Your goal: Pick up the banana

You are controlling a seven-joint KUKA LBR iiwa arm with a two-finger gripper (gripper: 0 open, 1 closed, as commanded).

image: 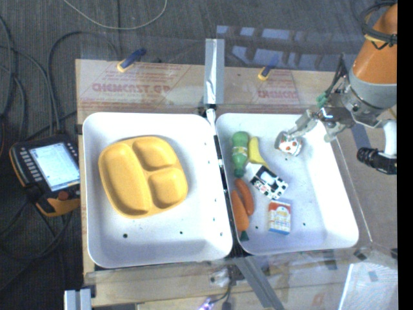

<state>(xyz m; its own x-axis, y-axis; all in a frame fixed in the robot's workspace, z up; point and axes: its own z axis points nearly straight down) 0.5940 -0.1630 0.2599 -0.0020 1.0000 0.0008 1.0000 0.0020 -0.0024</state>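
The banana [256, 150] is small and yellow and lies in the right bin [335, 192], near its upper left, touching a green pear-shaped item [240, 151] on its left. My gripper [319, 126] hangs over the bin's upper right part, well to the right of the banana. Its two fingers are spread apart and nothing sits between them. The left finger [301, 124] slants down toward a small white item with red marks [288, 145].
Also in the right bin are an orange carrot [242, 203], a black-and-white patterned box [268, 181] and a small carton [279, 217]. A yellow divided plate [143, 175] lies in the left bin [110, 237]. A tablet [46, 166] sits off the bench's left side.
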